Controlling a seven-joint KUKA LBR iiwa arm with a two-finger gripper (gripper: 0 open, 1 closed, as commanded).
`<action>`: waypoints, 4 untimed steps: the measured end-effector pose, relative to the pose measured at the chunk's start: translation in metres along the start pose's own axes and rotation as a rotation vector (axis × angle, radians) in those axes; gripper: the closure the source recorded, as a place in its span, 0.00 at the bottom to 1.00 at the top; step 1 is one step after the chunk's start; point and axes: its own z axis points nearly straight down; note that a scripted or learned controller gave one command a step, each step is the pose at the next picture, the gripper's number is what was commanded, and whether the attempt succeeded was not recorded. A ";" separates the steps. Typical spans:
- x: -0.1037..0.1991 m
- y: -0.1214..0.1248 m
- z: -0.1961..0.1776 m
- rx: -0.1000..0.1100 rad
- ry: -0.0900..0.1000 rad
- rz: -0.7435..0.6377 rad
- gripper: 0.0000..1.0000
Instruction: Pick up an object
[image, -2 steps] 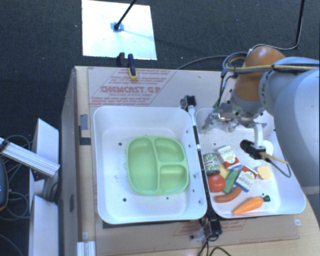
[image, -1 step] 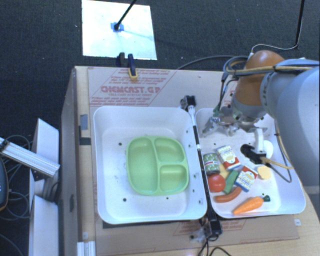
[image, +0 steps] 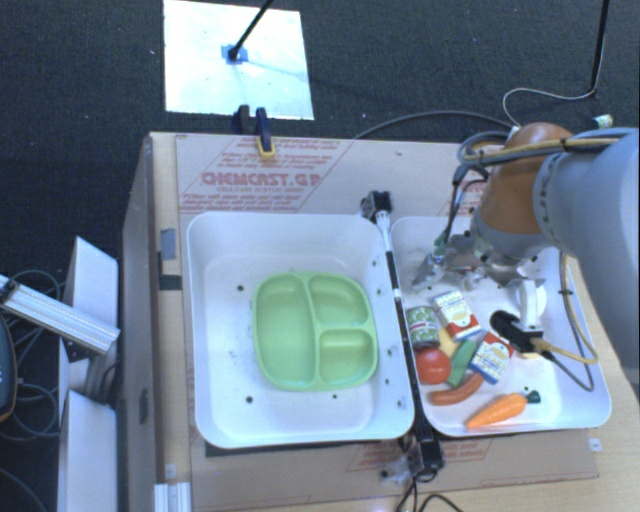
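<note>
Objects (carrot (image: 497, 409), tomato (image: 433, 366), cartons) lie unlifted in the right bin (image: 590, 405) by the counter's right edge; I cannot tell the pincer (image: 447, 258) state, so pickup remains.

Green divided plate (image: 315, 330) in left bin (image: 215, 300); clamp (image: 262, 130) behind

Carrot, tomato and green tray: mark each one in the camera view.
carrot (image: 497, 409), camera view, middle of its orange body.
tomato (image: 432, 367), camera view, centre of its red top.
green tray (image: 315, 331), camera view, divider between its compartments.
</note>
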 end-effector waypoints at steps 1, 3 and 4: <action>0.007 -0.067 0.001 0.001 0.000 0.000 0.00; 0.052 -0.135 -0.100 -0.002 0.000 -0.002 1.00; 0.036 -0.135 -0.184 -0.003 0.000 -0.002 1.00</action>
